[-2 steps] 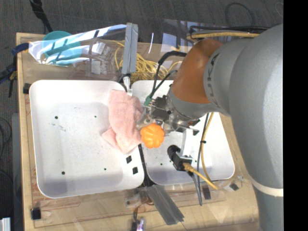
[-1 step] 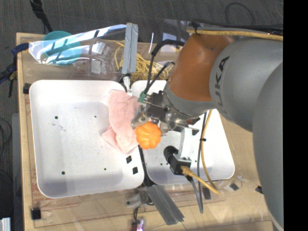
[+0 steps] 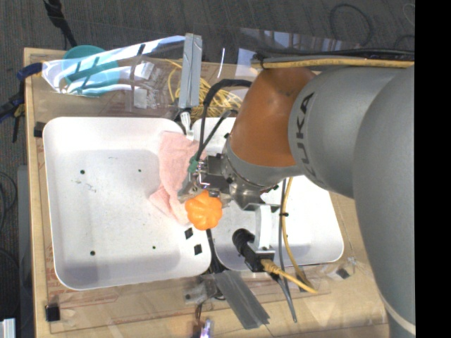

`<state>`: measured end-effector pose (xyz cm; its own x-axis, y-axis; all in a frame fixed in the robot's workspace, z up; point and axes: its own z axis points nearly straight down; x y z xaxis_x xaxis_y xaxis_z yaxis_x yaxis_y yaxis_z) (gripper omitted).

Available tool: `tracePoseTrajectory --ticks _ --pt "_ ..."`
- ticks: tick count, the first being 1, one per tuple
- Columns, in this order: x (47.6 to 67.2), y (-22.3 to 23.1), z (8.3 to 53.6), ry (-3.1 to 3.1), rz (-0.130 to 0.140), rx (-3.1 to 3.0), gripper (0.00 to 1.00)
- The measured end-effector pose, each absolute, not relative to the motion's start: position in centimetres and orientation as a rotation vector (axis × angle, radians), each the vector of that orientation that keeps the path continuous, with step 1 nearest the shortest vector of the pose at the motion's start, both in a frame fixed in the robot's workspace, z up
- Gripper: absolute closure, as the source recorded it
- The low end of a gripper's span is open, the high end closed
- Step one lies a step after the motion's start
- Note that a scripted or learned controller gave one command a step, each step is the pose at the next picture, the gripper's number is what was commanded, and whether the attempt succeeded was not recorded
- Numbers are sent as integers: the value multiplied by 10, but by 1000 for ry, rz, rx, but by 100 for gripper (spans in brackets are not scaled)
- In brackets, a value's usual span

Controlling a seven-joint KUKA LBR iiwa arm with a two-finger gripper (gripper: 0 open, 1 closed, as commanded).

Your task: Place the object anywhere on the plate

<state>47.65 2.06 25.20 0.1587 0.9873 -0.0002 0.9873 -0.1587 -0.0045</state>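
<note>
An orange, rounded object (image 3: 203, 211) sits at the right edge of the left bin (image 3: 99, 210), right under the gripper (image 3: 194, 191). It touches or overlaps the gripper's tip, and the grip itself is hidden by the wrist. A pink plate-like piece (image 3: 171, 171) leans against the left bin's right wall, just left of the gripper and above the orange object. The grey arm with its orange band (image 3: 271, 118) covers most of the right bin (image 3: 317, 238).
Yellow and black cables (image 3: 211, 94) lie behind the bins. A clear plastic bag with a teal item (image 3: 91, 69) rests at the back left. A black cable plug (image 3: 243, 241) and a yellow wire (image 3: 292, 277) hang over the right bin's front.
</note>
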Motion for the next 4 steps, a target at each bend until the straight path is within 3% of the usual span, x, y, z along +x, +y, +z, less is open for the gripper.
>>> tracePoseTrajectory --ticks 1,2,4 --pt "476 74 271 -2101 5 -2332 100" --pt "477 5 267 -1957 4 -2453 100" --pt "477 7 285 -1974 14 -2433 100"
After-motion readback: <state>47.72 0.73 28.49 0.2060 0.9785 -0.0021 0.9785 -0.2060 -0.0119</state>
